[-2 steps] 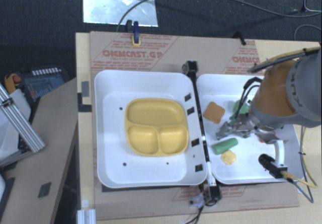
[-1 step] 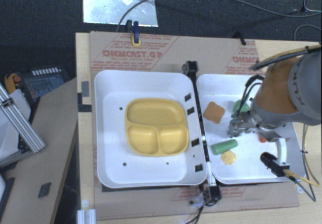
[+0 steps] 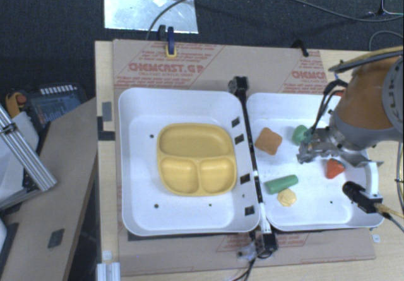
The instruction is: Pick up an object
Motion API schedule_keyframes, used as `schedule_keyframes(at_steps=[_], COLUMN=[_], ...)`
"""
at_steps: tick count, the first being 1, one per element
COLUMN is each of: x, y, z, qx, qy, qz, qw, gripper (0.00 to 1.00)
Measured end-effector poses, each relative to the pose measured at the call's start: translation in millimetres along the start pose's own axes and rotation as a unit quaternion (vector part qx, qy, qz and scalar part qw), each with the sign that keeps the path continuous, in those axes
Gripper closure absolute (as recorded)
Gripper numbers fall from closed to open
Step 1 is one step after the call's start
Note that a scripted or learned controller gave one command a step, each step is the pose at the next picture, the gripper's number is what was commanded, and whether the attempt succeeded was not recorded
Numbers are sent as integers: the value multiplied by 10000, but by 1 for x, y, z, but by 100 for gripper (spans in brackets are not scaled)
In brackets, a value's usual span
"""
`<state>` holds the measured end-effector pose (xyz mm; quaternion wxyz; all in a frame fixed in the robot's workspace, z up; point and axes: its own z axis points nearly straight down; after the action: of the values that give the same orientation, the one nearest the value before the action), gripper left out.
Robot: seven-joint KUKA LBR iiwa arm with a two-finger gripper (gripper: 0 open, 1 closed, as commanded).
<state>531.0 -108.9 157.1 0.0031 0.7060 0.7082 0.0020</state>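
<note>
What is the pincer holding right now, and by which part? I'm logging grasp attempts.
It cannot be told. The pincer sits low in the right bin, between the green piece and the red piece, with nothing visibly held.

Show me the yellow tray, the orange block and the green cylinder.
yellow tray [image 3: 192,141]: camera view, floor of its large upper compartment.
orange block [image 3: 269,141]: camera view, middle of its top face.
green cylinder [image 3: 281,183]: camera view, middle of its side.
</note>
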Motion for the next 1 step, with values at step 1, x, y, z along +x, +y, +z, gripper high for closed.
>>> schedule_keyframes(at_steps=[1], x=[0], y=[3], z=[-52], qx=[-3], qy=[-1], qz=[-5], qw=[10000], gripper=[100])
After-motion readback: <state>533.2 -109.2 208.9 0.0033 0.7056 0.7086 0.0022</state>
